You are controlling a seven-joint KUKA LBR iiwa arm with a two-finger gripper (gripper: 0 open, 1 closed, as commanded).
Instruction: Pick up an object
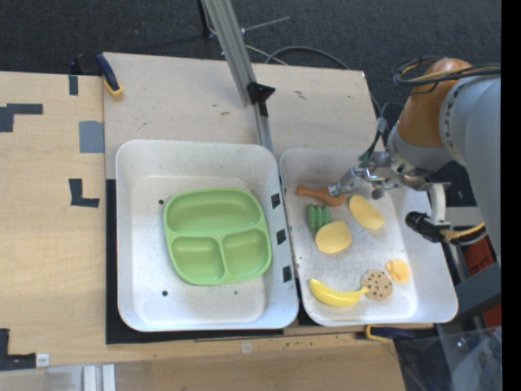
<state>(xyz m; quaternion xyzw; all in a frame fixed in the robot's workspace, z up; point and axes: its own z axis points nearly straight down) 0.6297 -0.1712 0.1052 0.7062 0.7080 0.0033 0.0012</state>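
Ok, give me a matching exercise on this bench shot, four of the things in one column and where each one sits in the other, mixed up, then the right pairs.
Things:
1. green divided plate
2. banana
3. cookie
4. gripper

Places:
A. right bin, near front edge, just left of the cookie
B. over the far part of the right bin, beside the brown piece
C. left bin, about the middle
D. right bin, between the banana and the orange piece

Pairs: 1-C, 2-A, 3-D, 4-B
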